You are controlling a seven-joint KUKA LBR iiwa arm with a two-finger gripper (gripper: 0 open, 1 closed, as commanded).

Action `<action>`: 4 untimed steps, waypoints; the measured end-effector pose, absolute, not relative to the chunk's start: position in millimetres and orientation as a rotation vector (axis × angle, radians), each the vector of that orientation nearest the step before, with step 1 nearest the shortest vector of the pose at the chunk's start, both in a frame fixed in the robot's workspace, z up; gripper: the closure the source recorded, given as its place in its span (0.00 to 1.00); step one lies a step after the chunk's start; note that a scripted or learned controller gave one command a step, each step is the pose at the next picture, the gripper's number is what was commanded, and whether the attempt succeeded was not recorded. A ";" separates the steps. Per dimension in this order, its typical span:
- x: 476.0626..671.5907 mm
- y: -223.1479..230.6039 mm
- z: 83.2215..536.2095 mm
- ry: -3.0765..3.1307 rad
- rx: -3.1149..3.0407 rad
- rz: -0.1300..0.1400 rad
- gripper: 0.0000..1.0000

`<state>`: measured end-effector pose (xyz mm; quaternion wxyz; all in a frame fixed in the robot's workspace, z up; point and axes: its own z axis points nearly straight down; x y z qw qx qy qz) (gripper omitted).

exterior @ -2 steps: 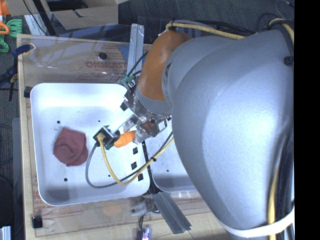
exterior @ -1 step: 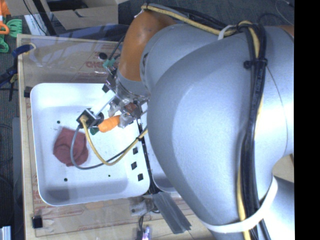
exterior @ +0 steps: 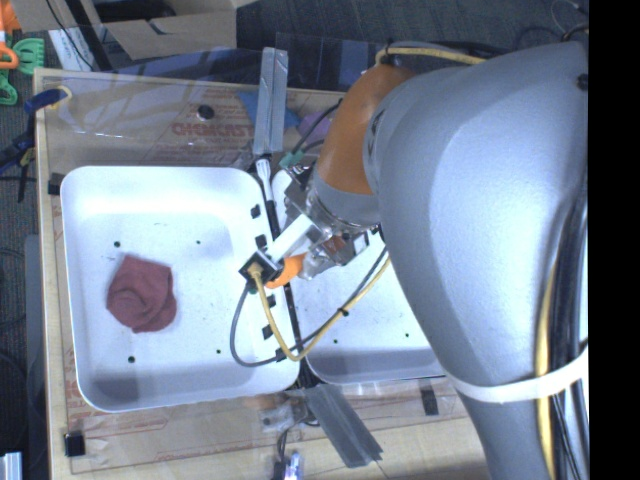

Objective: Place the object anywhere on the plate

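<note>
Gripper sits over the seam where the two bins meet, at the right edge of the left bin, roughly midway along that edge. State of the pincer: I cannot tell from this angle, as the wrist hardware covers the tip. A small orange piece shows right at the tip; I cannot say whether it is a held item or part of the tool, so I log no grasp. The only loose item I can name is a maroon cloth lump, lying on the floor of the left bin near its left wall, slightly toward the near edge and well apart from the gripper. I take it to be the task's object, untouched. The arm covers most of the right bin, and whatever lies there under it is hidden from me. Judgement: the task is at the approach stage, pick not yet made. The next move calls for travel leftward across the left bin to above the lump, then a descent centred on it. Soft cloth may slip or bunch, so I would want a deep, centred bite.
</note>
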<state>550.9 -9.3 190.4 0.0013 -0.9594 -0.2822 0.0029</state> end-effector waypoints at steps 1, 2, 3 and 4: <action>476.1 11.7 219.0 -1.081 -2.947 0.005 1.00; 547.8 38.4 235.5 -0.743 -3.051 0.004 1.00; 617.7 70.4 218.3 -0.926 -3.000 0.007 1.00; 610.2 -2.6 190.8 -0.504 -3.096 0.011 1.00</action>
